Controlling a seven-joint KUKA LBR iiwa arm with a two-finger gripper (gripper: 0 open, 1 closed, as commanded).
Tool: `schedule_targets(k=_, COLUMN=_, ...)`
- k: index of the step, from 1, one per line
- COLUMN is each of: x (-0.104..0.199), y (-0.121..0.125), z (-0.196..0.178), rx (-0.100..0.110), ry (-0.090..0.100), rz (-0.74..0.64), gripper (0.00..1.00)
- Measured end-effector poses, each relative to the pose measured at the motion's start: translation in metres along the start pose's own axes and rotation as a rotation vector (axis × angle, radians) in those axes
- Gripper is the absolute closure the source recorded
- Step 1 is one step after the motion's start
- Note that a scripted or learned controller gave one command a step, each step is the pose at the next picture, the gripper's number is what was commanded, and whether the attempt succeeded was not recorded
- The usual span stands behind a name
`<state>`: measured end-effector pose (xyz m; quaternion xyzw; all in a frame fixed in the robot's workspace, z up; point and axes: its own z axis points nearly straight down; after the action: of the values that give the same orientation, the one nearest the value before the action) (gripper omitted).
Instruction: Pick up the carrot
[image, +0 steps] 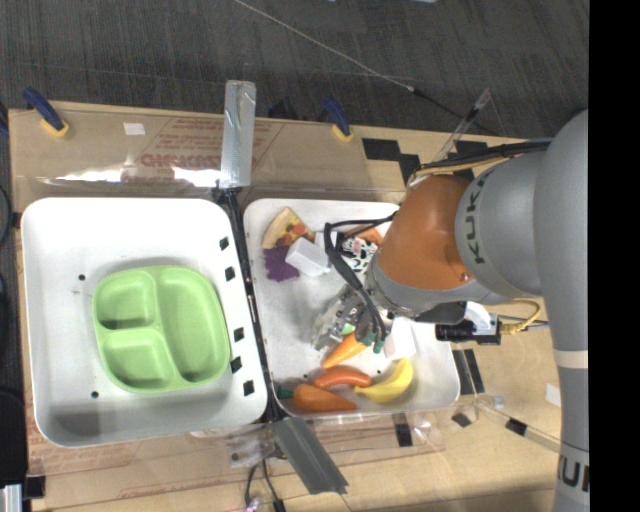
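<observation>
Right bin (262, 300): we find its right half hidden under the arm (470, 240). Gripper (345, 322): too blurred to tell how it stands. Carrot (345, 352): upper end covered by the gripper (tip free). Black-and-white item (352, 250): mostly hidden, unidentifiable. Arm cut off at the frame's bottom.

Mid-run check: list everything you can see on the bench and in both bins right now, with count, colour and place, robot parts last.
bins: 2, white, side by side on the bench
divided plate: 1, light green, three compartments, in the left bin
pizza slice toy: 1, tan and red, right bin, far left corner
purple toy: 1, purple, right bin, just below the pizza slice
carrot: 1, orange, right bin, at the hand's tip
banana: 1, yellow, right bin, near edge
red-orange toys: 2, red and orange, near edge, left of the banana
clamps: 2, blue, far edge of the bench
arm: 1, grey with orange band, reaching from the right
hand: 1, metallic, over the right bin, above the carrot
</observation>
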<state>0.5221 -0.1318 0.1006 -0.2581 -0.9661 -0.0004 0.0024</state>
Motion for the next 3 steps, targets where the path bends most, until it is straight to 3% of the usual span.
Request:
schedule_targets(k=1, x=0.019, y=-0.013, z=-0.071, rx=-0.001, ry=-0.009, rz=-0.107, gripper=1.00)
schedule_targets(k=2, x=0.020, y=-0.012, z=-0.070, rx=0.000, ry=-0.006, rz=-0.109, gripper=0.00)
schedule_targets(k=3, x=-0.003, y=0.015, z=0.010, rx=0.000, ry=-0.001, rz=-0.339, gripper=0.00)
